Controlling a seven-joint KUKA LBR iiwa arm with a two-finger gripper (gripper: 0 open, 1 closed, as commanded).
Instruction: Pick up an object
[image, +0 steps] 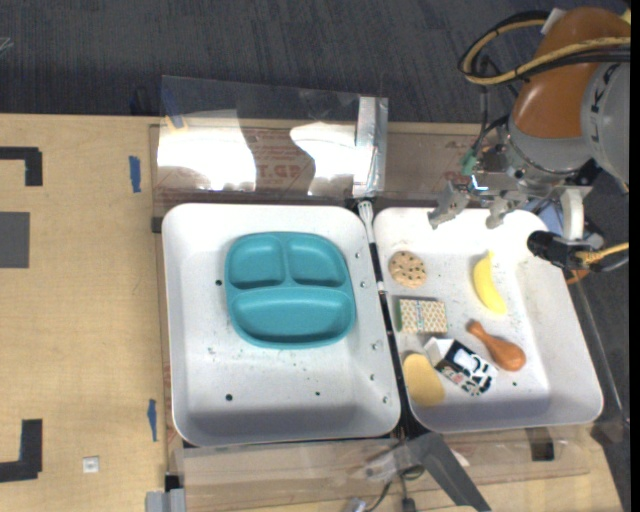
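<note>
— Gripper (470, 208) first: how is it set?
— It is held above the far edge of the right bin (575, 385), with both fingers spread apart and nothing seen between them.
— What is nearest to be taken?
— A banana (487, 283) is lying just below the fingers, apart from the other things. It is judged to be a light toy, smooth and perhaps slippery; it would best be pinched across its narrow middle.
— And further out?
— A round cookie (407, 266), a flat patterned card (421, 316), a brown drumstick (496, 346), a black-and-white packet (466, 368) and a yellow lump (423, 381) are crowded toward the near side, some touching.
— Room to move?
— Open floor is left around the banana, though the bin's right wall is close. A blue plate (290, 290) is seated in the left bin (195, 330), well apart.
</note>
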